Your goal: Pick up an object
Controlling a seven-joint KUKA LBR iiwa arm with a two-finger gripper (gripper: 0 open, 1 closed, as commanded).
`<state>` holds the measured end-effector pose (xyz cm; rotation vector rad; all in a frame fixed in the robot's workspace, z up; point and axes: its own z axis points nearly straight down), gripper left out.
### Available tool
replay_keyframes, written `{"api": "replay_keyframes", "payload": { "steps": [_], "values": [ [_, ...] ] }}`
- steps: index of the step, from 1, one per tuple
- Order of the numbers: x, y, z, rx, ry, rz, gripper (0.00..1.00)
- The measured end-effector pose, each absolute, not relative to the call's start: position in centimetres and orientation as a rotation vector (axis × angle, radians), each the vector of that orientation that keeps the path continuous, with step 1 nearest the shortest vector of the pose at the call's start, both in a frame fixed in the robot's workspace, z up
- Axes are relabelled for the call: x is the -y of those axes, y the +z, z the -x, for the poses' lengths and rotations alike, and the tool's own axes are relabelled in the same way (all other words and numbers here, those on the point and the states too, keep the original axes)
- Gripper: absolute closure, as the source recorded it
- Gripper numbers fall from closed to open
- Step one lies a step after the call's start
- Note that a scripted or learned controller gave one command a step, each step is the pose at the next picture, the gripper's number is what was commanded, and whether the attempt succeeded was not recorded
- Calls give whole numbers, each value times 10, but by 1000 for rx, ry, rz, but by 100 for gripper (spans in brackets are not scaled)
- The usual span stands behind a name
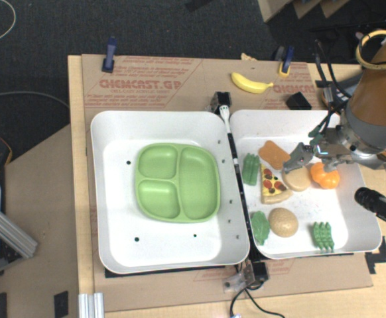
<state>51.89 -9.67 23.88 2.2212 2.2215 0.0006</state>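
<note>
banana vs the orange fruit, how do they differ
The banana is yellow, long and curved; the orange fruit is orange and round. The banana lies on the brown board above the right bin, outside it; the orange fruit sits inside that bin. The banana lies alone, away from the gripper; the orange fruit sits just beside the gripper, next to a tan bun-like piece. Both look like toy food.
</note>
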Motion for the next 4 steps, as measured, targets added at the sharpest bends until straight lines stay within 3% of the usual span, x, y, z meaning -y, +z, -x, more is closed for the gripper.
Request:
{"api": "replay_keyframes", "payload": {
  "steps": [1,2,3,4],
  "values": [
    [-13,181,-476,-2241,-7,-2219,0],
    [-73,284,-485,-2228,17,-2207,0],
    [-115,492,-480,-2221,31,-2208,0],
    [-114,493,-480,-2223,5,-2216,100]
  ]
}}
